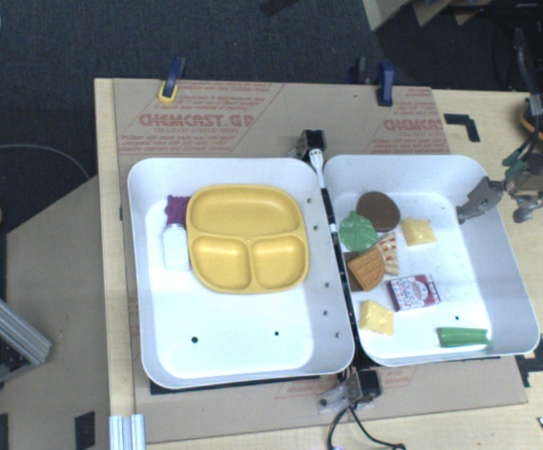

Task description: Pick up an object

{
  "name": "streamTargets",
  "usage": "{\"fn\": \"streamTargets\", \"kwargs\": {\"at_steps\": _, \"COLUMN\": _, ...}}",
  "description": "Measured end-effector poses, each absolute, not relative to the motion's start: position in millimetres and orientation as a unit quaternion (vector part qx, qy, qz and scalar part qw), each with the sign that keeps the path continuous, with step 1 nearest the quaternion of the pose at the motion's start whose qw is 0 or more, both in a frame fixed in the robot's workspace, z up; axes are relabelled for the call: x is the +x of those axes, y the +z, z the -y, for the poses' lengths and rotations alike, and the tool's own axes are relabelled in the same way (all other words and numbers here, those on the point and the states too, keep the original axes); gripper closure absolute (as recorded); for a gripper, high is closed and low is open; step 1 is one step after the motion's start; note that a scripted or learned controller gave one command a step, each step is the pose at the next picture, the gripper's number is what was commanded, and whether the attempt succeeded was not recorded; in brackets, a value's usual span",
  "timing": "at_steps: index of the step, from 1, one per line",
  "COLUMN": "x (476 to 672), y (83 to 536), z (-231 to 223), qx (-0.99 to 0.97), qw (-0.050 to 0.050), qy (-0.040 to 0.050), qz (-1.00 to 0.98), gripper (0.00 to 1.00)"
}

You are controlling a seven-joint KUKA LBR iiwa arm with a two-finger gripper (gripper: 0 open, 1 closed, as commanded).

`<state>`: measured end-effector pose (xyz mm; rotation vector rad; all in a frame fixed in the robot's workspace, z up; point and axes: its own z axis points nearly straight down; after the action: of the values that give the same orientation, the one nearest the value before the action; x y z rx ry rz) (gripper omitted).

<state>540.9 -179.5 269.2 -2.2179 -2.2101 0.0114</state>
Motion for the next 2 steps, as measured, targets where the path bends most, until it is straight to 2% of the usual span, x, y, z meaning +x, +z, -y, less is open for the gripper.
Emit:
{"fn": "streamTargets", "kwargs": {"at_steps": 1, "x": 543.0, "y": 276, "z": 179, "qx": -0.707, "qw": 0.0, "qy": -0.0001, "qz": 0.707, "gripper": 0.0}}
{"fn": "streamTargets", "kwargs": {"at_steps": 2, "x": 548.0, "y": 215, "z": 175, "qx": -0.707, "qw": 0.004, "qy": 0.0016, "qz": 0.707, "gripper": 0.0}}
